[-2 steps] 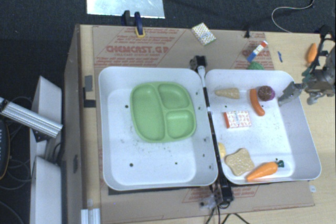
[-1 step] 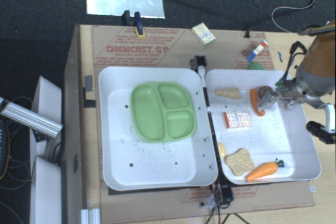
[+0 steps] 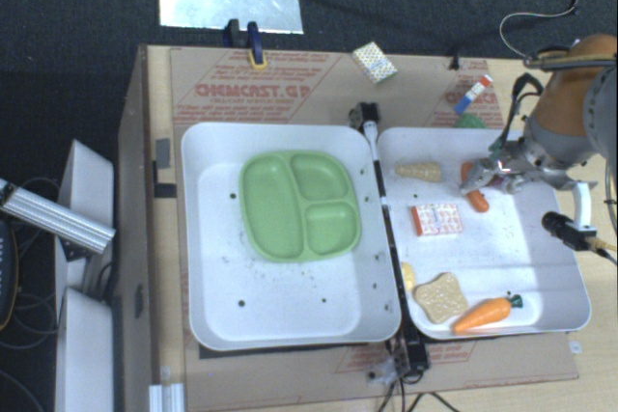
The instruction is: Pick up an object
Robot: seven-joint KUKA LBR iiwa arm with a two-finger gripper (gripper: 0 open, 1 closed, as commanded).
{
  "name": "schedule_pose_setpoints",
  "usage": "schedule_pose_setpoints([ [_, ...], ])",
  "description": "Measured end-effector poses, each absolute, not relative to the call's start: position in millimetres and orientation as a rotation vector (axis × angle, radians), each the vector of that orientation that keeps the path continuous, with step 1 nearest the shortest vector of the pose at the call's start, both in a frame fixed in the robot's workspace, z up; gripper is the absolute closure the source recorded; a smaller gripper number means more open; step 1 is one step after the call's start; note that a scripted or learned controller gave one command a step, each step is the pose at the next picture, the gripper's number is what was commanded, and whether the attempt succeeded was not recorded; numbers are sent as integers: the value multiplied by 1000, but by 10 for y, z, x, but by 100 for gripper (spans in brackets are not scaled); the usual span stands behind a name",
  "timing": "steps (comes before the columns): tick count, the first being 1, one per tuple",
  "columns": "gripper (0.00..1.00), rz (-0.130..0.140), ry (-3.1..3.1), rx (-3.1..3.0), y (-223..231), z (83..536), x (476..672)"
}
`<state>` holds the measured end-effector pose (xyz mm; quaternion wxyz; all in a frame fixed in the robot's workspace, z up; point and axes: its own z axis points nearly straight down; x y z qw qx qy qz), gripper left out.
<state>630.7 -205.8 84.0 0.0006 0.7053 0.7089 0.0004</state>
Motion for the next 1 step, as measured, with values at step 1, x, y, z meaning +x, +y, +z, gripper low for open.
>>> schedule_pose_setpoints([
  [1, 100, 4, 2226, 2209, -2060, 958, 6322],
])
